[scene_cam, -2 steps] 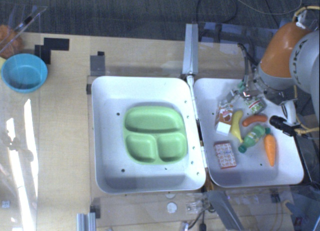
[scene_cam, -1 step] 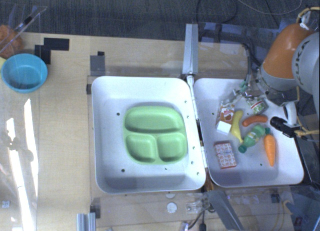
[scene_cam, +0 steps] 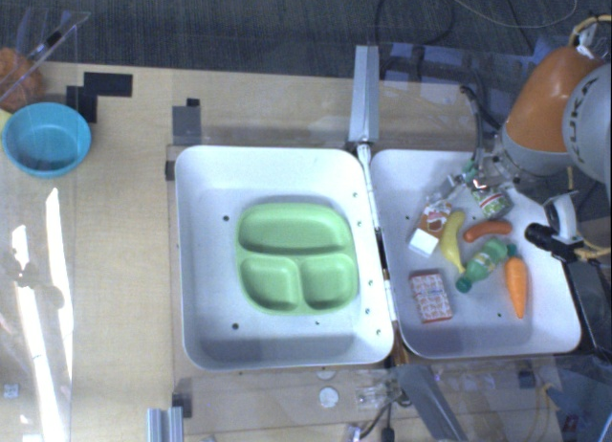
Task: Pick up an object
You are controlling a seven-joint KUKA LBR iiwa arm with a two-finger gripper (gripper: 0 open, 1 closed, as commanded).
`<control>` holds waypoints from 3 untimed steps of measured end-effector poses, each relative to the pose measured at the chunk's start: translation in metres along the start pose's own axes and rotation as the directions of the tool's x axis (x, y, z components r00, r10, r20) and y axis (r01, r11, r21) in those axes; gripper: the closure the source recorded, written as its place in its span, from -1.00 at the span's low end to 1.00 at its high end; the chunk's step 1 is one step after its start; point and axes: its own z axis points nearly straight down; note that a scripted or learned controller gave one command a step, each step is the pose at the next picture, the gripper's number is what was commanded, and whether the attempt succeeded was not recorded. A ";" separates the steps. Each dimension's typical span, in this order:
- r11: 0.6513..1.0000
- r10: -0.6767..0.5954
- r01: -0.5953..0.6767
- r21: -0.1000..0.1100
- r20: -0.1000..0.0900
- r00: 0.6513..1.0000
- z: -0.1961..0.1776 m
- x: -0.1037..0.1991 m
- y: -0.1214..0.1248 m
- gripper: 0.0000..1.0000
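Toys [scene_cam: 473,251] crowded, bare floor [scene_cam: 478,330] beyond

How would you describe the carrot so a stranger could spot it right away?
Look in the right-hand white bin, the one holding a cluster of toy food. The carrot lies at the cluster's right edge, beside the green bottle. It is the only plain orange, tapered piece, pointing toward the near rim.

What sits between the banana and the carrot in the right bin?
In the camera view, a green bottle lies between the banana and the carrot.
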 end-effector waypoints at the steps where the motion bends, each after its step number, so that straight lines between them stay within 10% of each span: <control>1: 0.999 -0.048 0.048 0.003 0.008 0.999 0.000 0.006 0.003 -1.00; 3: 0.992 -0.126 0.126 0.002 0.002 0.992 -0.003 0.018 -0.019 -1.00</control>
